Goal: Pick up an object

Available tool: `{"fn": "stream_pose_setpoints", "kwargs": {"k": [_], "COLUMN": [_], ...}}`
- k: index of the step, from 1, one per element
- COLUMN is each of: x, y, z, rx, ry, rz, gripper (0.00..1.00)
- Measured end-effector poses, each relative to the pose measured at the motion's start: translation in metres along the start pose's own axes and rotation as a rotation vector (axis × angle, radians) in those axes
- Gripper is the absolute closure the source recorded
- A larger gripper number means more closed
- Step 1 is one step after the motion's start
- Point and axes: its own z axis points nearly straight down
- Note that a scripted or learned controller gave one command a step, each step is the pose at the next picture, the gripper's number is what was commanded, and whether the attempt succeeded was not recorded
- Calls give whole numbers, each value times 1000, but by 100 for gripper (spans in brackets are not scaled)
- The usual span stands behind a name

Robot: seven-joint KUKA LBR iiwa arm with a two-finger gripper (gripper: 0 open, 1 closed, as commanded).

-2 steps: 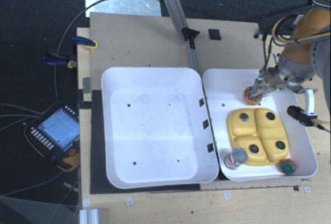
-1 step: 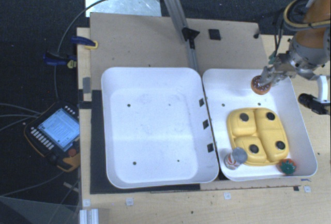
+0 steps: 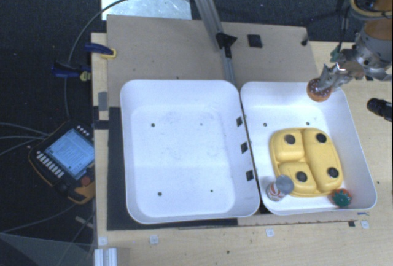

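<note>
Between the claw's (image 3: 322, 88) tips sits a brown round object (image 3: 318, 93).

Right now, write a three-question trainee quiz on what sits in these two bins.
1. True or false: the yellow tray lies in the right bin.
2. Which small object lies nearest the right bin's front right corner? A) green ball B) grey-topped piece C) brown round object
3. Fill in: the gripper is above the right bin's ____ edge.

Key: 1 true. 2 A. 3 far; the brown round object lies just under its tip, and whether it is gripped is unclear.
</note>
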Motion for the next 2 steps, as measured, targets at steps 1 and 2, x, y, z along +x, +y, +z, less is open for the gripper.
{"fn": "stream_pose_setpoints", "kwargs": {"k": [1, 2], "x": [0, 62], "y": [1, -8], "z": [10, 3], "rx": [5, 6], "ry": [1, 3], "rz": [0, -3], "gripper": [100, 100]}}
